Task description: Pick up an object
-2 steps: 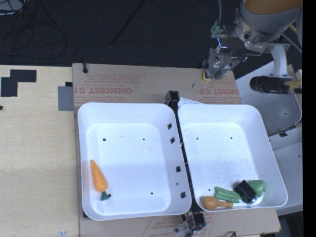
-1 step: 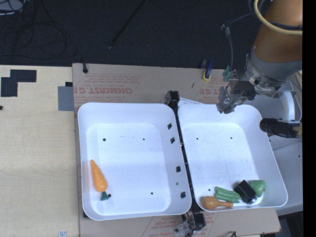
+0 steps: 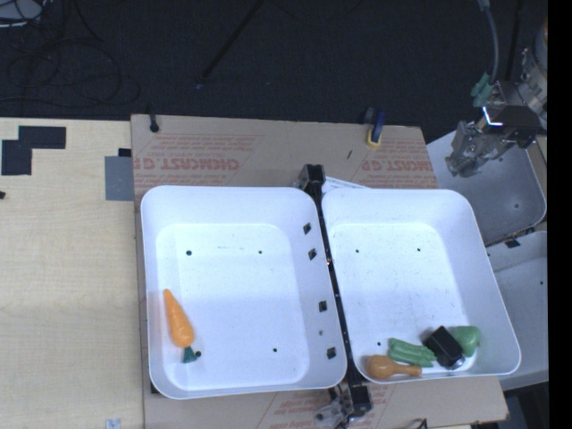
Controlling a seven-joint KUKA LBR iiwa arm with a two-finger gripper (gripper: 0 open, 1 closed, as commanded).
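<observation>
An orange toy carrot (image 3: pixel 178 319) with a small green top lies near the front left corner of the left bin (image 3: pixel 223 206). In the front right corner of the right bin (image 3: pixel 402 208) a small cluster sits together: a long green vegetable (image 3: pixel 409 353), a black block (image 3: pixel 444 347), a rounded green piece (image 3: pixel 466 336) and a tan-orange pear-shaped piece (image 3: pixel 391 367). My gripper (image 3: pixel 467 155) hangs at the upper right, beyond the right bin's far right corner, well away from every object and with nothing seen in it.
Both bins rest on a cardboard sheet (image 3: pixel 268 150) over a light wooden bench (image 3: pixel 63 266). A black divider (image 3: pixel 323 280) runs between the bins. A grey plate (image 3: pixel 500 190) lies under the gripper. A blue and yellow clamp (image 3: pixel 376 128) stands at the cardboard's far edge.
</observation>
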